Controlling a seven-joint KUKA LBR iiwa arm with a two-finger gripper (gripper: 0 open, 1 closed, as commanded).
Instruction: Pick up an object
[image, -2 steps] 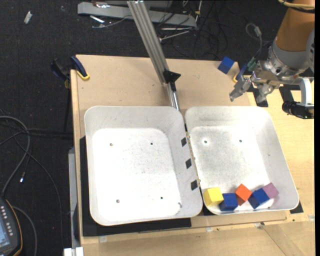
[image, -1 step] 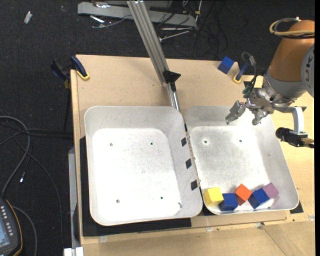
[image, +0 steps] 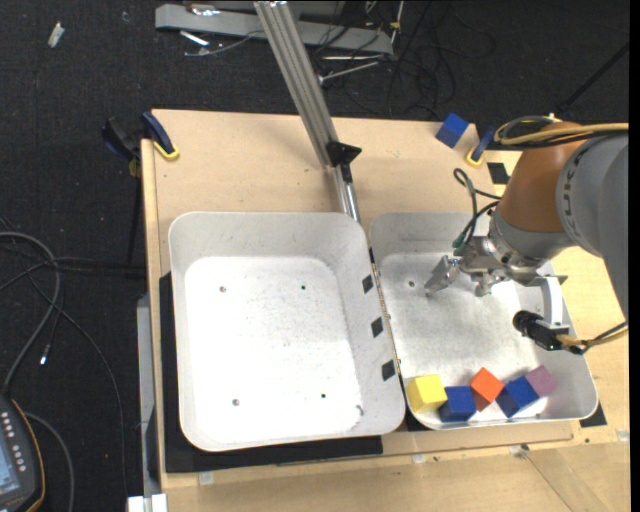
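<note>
My gripper (image: 460, 282) hangs over the middle of the right bin (image: 420, 232), with its fingers spread open and nothing between them. Along that bin's front wall lie a yellow block (image: 427, 390), a blue block (image: 459, 402), an orange block (image: 487, 385), a second blue block (image: 518, 396) and a purple block (image: 541, 380), packed close together. The gripper is well behind this row, apart from every block.
The left bin (image: 190, 250) sits beside the right one, their rims touching. A lone blue block (image: 453, 129) rests on the bench at the back right. A slanted metal pole (image: 305, 90) crosses the back of the bench.
</note>
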